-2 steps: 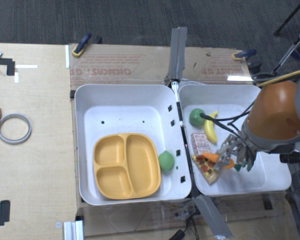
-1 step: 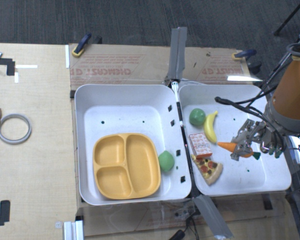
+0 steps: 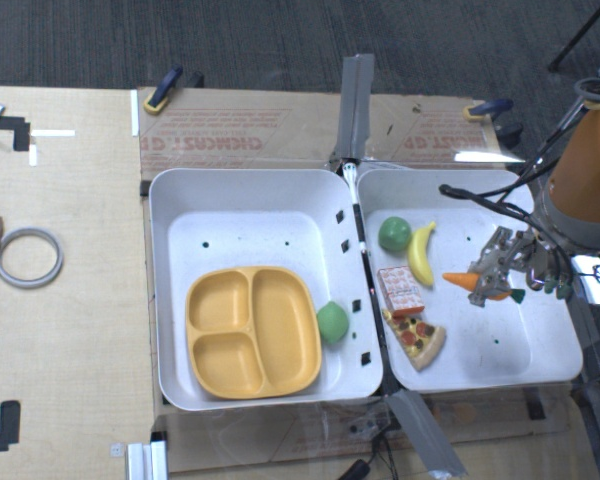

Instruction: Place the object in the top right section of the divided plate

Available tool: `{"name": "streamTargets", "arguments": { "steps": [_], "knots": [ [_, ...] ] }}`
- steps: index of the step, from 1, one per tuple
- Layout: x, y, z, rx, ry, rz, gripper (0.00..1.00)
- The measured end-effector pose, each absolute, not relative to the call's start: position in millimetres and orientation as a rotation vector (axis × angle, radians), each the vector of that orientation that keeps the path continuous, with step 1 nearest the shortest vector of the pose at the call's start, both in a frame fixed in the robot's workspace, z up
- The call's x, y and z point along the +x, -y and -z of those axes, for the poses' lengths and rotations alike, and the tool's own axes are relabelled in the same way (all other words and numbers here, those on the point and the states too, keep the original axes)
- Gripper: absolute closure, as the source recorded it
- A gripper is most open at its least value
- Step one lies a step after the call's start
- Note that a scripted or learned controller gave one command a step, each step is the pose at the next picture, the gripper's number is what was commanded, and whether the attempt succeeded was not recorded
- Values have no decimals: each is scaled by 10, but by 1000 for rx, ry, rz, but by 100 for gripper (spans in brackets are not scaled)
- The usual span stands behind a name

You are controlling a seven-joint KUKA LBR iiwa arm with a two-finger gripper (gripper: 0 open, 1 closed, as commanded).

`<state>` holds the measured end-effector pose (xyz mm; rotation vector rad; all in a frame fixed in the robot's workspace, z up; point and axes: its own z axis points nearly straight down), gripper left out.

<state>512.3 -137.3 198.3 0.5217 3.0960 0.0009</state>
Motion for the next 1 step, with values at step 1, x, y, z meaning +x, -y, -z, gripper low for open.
{"name": "streamTargets", "arguments": {
  "steps": [1],
  "knots": [
    [4840,1017,-1635,130,-3139,-2,100]
  ]
}}
